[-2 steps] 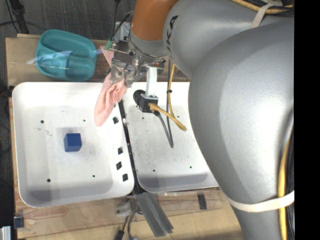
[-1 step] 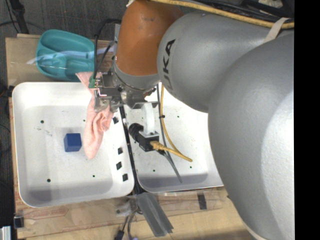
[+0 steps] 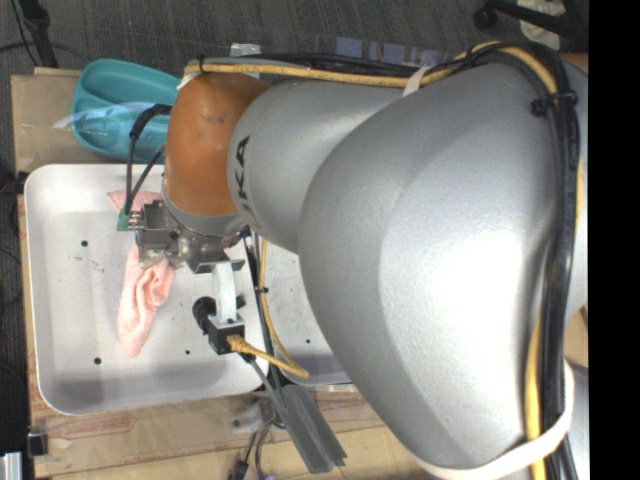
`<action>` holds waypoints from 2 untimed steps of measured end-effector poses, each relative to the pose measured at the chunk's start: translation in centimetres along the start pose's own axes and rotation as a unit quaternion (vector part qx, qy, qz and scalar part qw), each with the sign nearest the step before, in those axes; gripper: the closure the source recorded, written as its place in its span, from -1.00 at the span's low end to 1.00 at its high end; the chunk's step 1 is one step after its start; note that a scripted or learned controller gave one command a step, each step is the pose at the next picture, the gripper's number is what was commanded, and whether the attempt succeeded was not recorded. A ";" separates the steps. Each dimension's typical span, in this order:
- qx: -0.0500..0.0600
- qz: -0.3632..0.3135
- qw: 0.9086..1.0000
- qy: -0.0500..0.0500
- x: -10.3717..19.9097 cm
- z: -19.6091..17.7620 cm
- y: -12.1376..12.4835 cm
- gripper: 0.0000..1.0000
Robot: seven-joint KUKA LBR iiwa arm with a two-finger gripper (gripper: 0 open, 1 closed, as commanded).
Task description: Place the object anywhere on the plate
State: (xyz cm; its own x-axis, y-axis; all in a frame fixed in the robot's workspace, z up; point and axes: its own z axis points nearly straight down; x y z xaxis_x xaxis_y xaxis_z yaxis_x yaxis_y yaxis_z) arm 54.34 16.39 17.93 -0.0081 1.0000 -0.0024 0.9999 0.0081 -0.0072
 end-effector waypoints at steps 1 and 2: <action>-0.002 -0.002 1.000 0.001 -8.6 -1.7 0.7 1.00; -0.001 -0.019 1.000 0.001 -11.1 -1.1 5.1 1.00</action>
State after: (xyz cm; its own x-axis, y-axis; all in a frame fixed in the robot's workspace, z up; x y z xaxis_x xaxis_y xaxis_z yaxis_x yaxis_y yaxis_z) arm 59.58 5.32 19.04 -0.0464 0.9989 -0.0007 0.9989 0.0464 -0.0048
